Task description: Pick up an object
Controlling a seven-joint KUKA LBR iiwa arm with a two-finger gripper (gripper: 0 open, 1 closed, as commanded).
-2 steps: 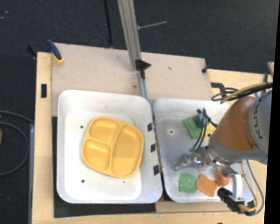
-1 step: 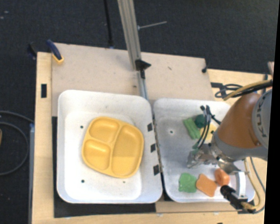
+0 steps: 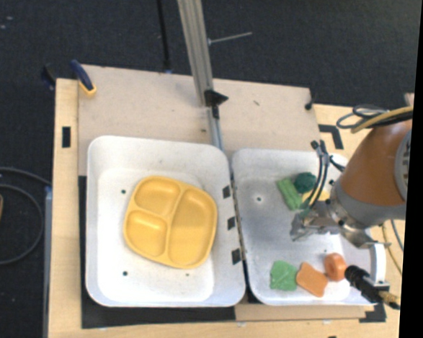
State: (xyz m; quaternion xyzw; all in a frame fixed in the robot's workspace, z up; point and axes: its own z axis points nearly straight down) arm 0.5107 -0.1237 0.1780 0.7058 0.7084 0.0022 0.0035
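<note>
— What lies nearest, at the bottom of the frame?

— In the right bin (image 3: 260, 294), along its lower edge: a light green piece (image 3: 284, 276), an orange piece (image 3: 312, 279) touching it, and a small orange block (image 3: 335, 266) just right of that.

— And the hand?

— The hand (image 3: 310, 226) sits above them, mid-right, over bare bin floor. Nothing shows between its fingers; whether they are spread or closed, I cannot tell.

— Farther up?

— A green block (image 3: 291, 193) with a dark green ball (image 3: 305, 181) against it, upper right bin. The left bin (image 3: 108, 193) holds a yellow divided plate (image 3: 170, 221). Both bins rest on the tabletop (image 3: 144, 102).
</note>
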